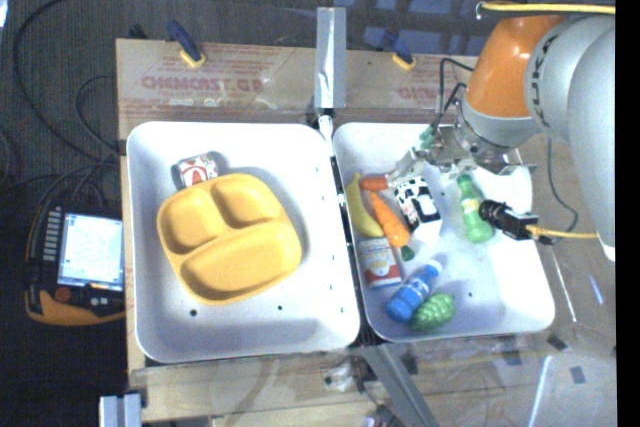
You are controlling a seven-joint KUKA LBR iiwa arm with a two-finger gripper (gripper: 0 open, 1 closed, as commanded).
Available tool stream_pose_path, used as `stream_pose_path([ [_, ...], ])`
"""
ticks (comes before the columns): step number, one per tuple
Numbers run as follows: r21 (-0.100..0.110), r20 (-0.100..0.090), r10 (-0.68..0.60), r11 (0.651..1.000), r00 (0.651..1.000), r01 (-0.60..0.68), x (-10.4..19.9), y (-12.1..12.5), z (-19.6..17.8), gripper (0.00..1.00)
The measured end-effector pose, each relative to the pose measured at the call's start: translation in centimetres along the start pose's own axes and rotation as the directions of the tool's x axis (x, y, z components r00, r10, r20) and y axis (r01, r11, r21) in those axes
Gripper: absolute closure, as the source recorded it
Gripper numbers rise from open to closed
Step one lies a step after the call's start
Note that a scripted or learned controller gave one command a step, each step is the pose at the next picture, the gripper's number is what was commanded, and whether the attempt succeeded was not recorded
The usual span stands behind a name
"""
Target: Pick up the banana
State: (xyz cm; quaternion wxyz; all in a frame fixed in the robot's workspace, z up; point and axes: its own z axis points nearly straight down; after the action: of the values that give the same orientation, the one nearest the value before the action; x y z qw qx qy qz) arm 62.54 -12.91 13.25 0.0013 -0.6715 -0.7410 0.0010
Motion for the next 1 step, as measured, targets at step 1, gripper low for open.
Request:
stream_pose_path([
  [1,-0.003,0.003,-0.179,0.984,0.984,0.179,-6.73,-2.49,-2.68,0.00],
])
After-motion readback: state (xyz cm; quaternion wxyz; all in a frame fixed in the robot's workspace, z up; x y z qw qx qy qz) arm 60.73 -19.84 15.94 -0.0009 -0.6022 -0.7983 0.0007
